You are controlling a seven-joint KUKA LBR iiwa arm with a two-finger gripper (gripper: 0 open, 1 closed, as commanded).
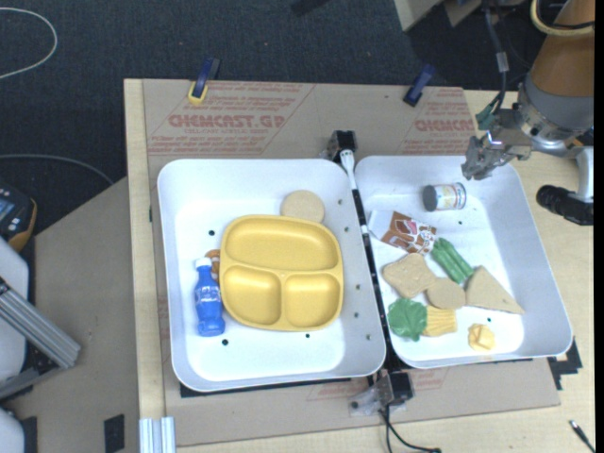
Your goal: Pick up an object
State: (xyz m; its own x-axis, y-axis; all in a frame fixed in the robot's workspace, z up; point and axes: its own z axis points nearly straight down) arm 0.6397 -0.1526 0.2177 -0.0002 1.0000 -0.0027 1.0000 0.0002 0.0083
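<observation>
My gripper point(479, 163) hangs over the far edge of the right bin point(538, 253), up and to the right of a small grey can point(444, 196) lying on its side. Nothing shows between its fingers. Nearer the front of that bin lie a brown-and-white wrapper point(409, 231), a green pod point(452, 259), a slice of bread point(409, 274), a tan wedge point(491, 291), a round cracker point(444, 295), a green leafy piece point(408, 317), a yellow corn piece point(440, 323) and a small yellow cheese block point(481, 336).
The left bin point(179, 253) holds a yellow divided plate point(280, 272), a blue bottle point(209, 298) at its left and a round beige cookie point(303, 206) behind it. Black clips join the bins at the back point(342, 143) and the front point(392, 385).
</observation>
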